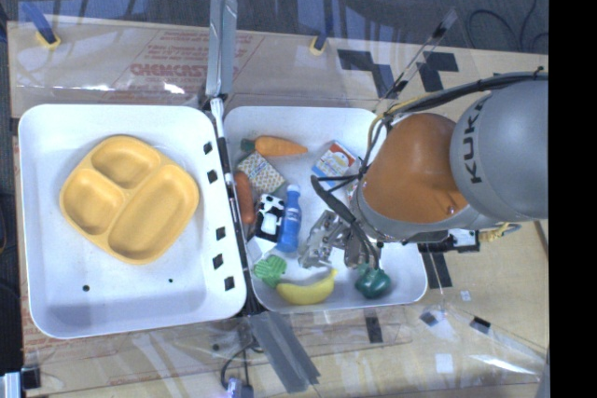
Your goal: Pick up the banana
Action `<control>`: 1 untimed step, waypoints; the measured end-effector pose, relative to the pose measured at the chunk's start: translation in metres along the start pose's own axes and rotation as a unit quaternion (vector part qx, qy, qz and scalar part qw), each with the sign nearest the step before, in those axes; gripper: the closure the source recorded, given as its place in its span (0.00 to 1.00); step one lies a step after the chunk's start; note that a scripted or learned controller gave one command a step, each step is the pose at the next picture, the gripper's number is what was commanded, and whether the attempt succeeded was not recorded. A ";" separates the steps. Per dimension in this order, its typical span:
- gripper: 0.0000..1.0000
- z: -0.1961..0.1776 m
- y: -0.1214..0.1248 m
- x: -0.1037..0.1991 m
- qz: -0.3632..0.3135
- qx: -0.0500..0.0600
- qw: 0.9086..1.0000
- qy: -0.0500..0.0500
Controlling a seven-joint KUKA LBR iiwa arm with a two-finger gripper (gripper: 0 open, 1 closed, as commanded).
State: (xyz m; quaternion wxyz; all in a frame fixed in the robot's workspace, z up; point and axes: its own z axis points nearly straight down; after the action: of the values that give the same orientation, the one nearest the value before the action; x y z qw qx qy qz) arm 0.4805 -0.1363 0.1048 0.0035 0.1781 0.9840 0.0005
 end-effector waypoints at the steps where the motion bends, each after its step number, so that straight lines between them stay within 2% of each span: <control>1: 0.00 0.000 0.000 0.000 0.000 0.000 1.000 0.000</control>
State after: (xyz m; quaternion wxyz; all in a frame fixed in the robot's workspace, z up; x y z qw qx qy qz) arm 0.4804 -0.1363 0.1048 0.0035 0.1782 0.9840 0.0005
